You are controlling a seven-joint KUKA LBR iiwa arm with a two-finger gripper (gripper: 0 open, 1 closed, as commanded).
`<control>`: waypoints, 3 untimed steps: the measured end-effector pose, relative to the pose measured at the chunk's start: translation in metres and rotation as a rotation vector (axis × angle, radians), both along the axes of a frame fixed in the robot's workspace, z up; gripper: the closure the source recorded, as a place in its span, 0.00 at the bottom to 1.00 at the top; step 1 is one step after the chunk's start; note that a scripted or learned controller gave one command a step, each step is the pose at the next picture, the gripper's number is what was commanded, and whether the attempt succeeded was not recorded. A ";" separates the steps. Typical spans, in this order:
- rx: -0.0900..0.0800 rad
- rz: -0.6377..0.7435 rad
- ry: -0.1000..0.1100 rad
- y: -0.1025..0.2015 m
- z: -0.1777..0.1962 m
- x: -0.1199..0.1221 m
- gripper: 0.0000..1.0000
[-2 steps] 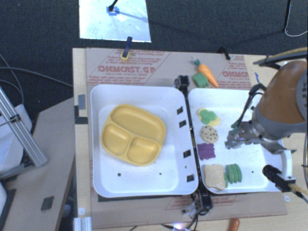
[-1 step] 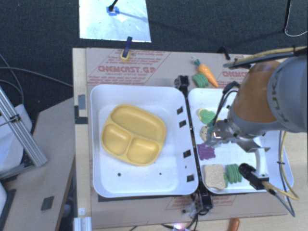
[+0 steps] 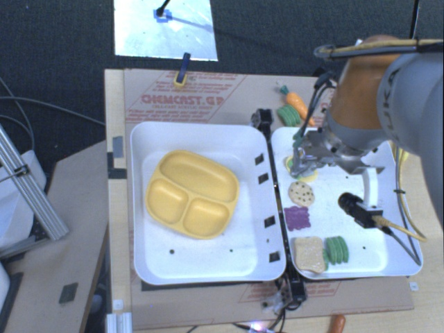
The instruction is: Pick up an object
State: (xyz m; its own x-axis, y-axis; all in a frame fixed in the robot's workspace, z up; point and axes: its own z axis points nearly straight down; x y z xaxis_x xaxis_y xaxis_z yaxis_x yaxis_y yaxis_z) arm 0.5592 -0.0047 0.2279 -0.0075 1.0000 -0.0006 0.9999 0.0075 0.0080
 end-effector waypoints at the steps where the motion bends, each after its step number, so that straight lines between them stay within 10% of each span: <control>1: -0.003 -0.009 0.001 -0.058 0.001 0.062 1.00; 2: 0.001 0.000 0.004 -0.025 -0.046 0.111 1.00; 3: 0.003 0.002 0.012 0.027 -0.044 0.039 1.00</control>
State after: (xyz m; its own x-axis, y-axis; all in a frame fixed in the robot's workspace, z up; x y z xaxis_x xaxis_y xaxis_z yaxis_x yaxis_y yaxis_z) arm 0.5978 0.0227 0.1841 -0.0091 1.0000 0.0028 1.0000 0.0091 -0.0038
